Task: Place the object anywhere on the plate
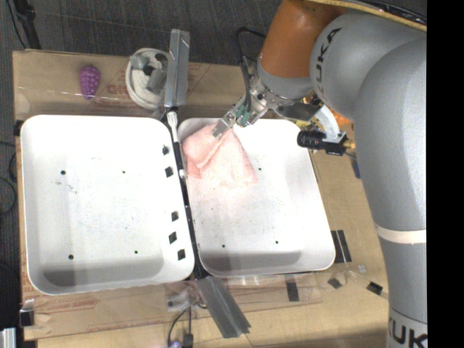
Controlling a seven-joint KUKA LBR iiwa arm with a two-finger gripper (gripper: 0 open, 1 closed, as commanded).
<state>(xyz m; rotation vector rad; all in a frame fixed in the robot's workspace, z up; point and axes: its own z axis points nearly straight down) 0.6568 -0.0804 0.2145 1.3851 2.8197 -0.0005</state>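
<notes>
The pincer (230, 122) is closed on one corner of the pink cloth (216, 156), probably so the rest hangs free for carrying. The cloth trails down into the right bin (290, 223), near its back left corner, beside the left bin (94, 201).

On the grey arm (377, 122) the brand name KUKA can be read in two places: once in dark letters on the rounded casing near the orange band (290, 38), where it runs along the curve, and once near the bottom of the view, where the last letters are cut off.
</notes>
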